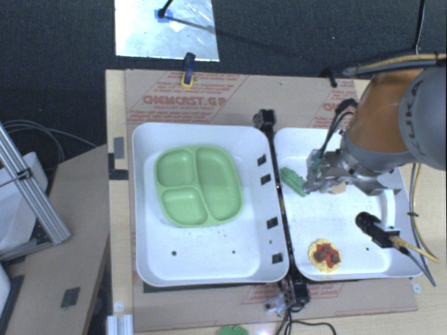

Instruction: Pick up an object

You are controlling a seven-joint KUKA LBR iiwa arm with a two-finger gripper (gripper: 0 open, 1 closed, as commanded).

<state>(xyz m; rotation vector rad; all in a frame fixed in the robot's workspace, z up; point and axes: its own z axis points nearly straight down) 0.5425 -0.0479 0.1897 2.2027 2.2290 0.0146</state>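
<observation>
In the right bin (349,218), a green pod-shaped toy (292,181) lies near the left wall. A small round pizza toy (325,255), yellow with red topping, sits near the front edge. My gripper (318,178) is low over the back-left part of this bin, just right of the green pod. A tan piece (339,188) peeks out under the gripper's right side. The arm covers the bin's back right part.
The left bin (150,257) holds a light green divided plate (198,185) with three compartments. A black divider with clips (274,194) runs between the two bins. A shiny sheet (166,19) lies on the floor behind the bench.
</observation>
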